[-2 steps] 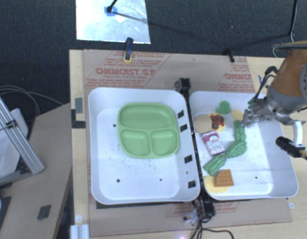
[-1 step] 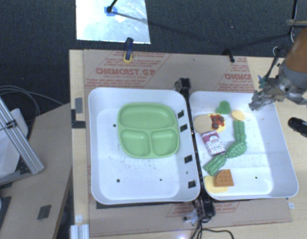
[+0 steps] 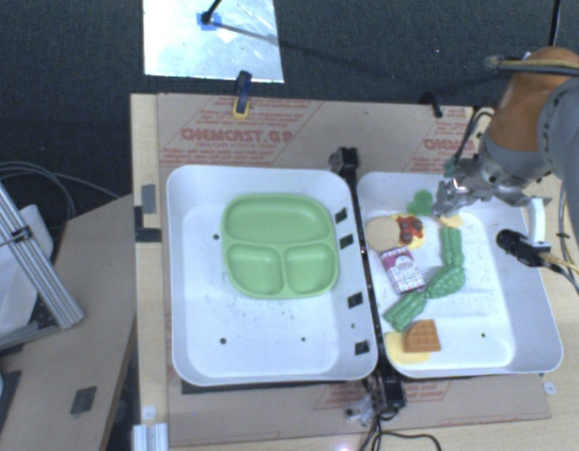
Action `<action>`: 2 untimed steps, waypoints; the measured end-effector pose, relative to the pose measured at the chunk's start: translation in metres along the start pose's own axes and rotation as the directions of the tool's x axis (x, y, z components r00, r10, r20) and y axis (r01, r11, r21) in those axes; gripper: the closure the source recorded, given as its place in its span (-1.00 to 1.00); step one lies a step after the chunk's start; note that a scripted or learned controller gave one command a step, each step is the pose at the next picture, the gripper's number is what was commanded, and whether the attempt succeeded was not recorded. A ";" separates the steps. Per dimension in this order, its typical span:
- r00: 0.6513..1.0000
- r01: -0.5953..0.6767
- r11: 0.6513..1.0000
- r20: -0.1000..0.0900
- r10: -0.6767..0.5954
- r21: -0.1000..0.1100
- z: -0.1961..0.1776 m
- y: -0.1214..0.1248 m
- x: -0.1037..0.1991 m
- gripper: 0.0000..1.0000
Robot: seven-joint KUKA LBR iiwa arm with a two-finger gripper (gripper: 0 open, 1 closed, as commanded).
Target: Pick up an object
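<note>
In the camera view, two white bins are seen side by side on the bench. The left bin holds a green divided plate. The right bin holds a scatter of toy food: a small green piece at the far side, a red and yellow piece, a small printed packet, a long green piece with a pickle-like one below it, and an orange cracker at the near edge.

The arm is reached in from the right, and the gripper is lowered over the far part of the right bin, just beside the small green piece and a yellow scrap. How far its tips are parted cannot be told, and nothing is clearly seen between them.

The pick is judged not yet done: every item is seen lying in its bin, so closing and lifting are left.
</note>
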State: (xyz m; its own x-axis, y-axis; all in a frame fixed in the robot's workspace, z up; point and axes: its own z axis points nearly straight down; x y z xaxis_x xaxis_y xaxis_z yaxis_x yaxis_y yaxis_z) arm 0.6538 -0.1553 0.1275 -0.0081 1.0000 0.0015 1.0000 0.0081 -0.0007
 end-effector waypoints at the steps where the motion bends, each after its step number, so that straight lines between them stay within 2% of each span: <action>1: 1.000 -0.009 1.000 0.005 0.009 -0.009 -0.075 -0.016 -0.030 1.00; 2: 1.000 -0.001 1.000 0.000 0.001 0.002 0.019 0.001 0.002 1.00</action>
State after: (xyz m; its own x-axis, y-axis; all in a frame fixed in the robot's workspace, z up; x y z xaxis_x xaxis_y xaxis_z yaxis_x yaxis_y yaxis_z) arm 0.6549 -0.1535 0.1082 -0.0069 1.0000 0.0017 1.0000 0.0069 -0.0024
